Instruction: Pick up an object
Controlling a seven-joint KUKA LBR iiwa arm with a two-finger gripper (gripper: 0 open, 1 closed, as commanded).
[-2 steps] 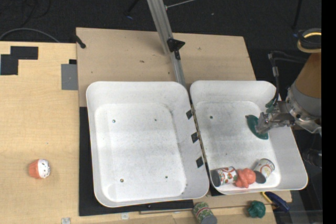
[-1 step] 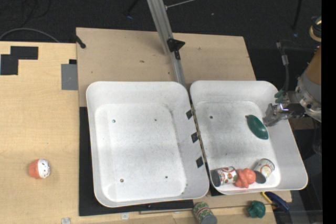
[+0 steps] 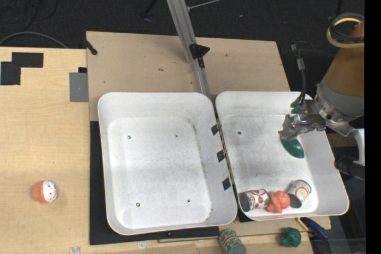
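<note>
- The worktop [image 3: 149, 59] carries two white bins side by side.
- The left bin [image 3: 156, 160] shows bare speckled floor.
- The right bin [image 3: 262, 128] holds the objects along its near edge.
- The arm [image 3: 348, 74] reaches in over the right bin's right side.
- The claw [image 3: 296, 131] hangs low there; whether it is apart or together I cannot tell.
- A dark green piece [image 3: 293, 147] lies right below the claw, seemingly touching it; a grip is not clear.
- A can [image 3: 255, 199], a red toy [image 3: 277, 201] and a second can [image 3: 299, 192] sit in a row, touching.
- An orange ball [image 3: 44, 191] rests well left of the bins.
</note>
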